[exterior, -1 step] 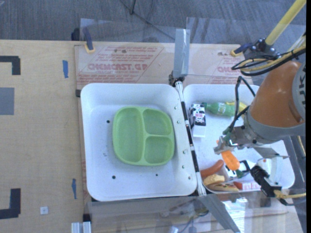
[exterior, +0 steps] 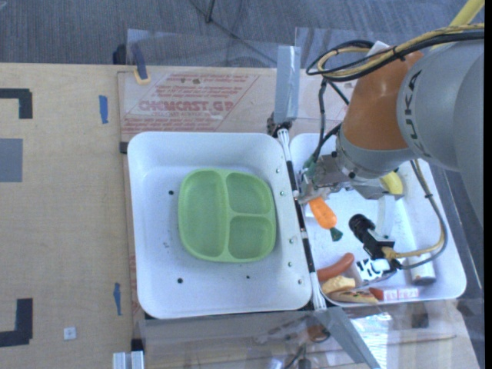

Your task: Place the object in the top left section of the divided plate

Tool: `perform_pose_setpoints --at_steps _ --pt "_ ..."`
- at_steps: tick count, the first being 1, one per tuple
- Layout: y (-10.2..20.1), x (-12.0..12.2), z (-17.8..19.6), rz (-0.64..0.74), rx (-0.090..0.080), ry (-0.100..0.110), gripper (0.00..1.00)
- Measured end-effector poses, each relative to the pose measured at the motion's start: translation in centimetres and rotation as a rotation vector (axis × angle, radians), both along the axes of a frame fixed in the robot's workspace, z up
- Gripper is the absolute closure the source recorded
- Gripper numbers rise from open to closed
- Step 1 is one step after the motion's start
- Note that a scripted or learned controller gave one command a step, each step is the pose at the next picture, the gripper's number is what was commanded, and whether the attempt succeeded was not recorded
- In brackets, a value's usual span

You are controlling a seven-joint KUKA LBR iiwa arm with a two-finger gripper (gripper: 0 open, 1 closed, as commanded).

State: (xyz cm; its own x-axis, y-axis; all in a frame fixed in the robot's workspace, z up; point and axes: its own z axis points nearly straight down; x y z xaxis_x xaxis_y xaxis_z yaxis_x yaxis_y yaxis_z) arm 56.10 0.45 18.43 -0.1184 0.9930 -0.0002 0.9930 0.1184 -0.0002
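A green divided plate (exterior: 227,215) is lying in the left bin (exterior: 146,229); a toy carrot (exterior: 325,214) is sitting in the right bin (exterior: 450,271) under the arm's (exterior: 430,91) wrist; fingers' state untellable.

Green divided plate (exterior: 227,215) lies open from above — toys crowd the right bin (exterior: 450,279).

A light wooden bench (exterior: 61,229) is shown, on which two shallow white bins are set side by side, the left bin (exterior: 154,283) touching the right bin (exterior: 450,271) along a shared edge. A printed cardboard sheet (exterior: 192,102) is laid flat on the bench at the far side of the left bin. Blue tape strips (exterior: 103,108) and black corner marks (exterior: 21,102) are seen on the bench surface at left.
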Motion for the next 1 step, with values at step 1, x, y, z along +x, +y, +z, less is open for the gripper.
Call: perform_pose_setpoints --at_steps 1 --pt "0.00 0.00 0.01 0.000 0.000 0.000 0.00"
